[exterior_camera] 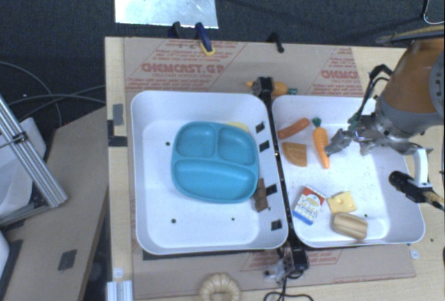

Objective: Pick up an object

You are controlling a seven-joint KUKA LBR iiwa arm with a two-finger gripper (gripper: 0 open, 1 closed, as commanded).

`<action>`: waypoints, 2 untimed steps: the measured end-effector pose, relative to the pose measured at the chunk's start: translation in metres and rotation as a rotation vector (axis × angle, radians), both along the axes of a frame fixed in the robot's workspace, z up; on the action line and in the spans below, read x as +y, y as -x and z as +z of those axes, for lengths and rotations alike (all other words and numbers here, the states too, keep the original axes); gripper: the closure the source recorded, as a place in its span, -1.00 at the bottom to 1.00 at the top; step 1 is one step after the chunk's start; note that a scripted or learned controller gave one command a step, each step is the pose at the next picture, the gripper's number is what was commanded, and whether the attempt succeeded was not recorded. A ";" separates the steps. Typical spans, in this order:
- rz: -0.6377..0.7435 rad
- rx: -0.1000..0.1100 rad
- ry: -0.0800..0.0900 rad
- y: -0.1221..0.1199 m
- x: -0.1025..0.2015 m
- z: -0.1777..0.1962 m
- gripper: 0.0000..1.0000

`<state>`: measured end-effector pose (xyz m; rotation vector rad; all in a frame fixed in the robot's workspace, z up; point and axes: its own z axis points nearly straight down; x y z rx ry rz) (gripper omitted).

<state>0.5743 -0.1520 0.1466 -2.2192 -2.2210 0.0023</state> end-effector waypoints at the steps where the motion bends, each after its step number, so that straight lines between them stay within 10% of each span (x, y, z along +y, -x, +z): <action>1: 0.002 0.000 -0.001 -0.006 0.003 -0.044 -1.00; 2: 0.000 -0.002 0.000 -0.006 0.004 -0.063 -1.00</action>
